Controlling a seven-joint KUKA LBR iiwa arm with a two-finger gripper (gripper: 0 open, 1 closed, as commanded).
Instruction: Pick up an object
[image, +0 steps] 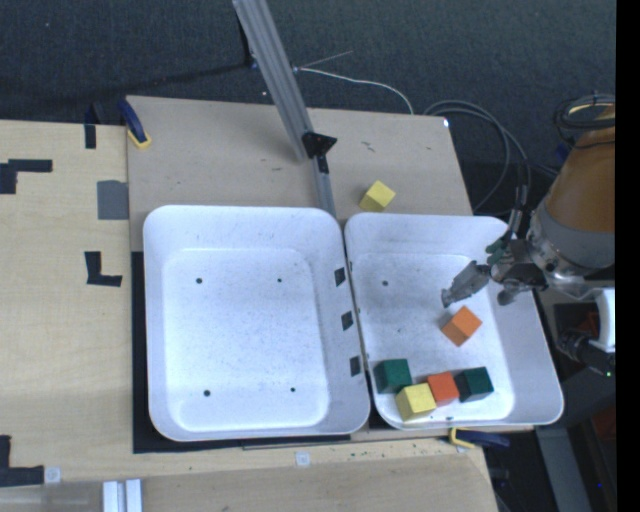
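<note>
From above, the grey two-finger claw (478, 285) hangs with its fingers apart and nothing between them, just above the small orange cube (461, 326) in the right white bin (420, 240). To grab well, I think it should go down with one finger on each side of the cube, then squeeze.

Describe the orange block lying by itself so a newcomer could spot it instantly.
Look in the right bin of the two white bins. Just below the gripper lies an orange block, turned diamond-wise. It sits alone, apart from the four blocks clustered along the bin's near edge.
</note>
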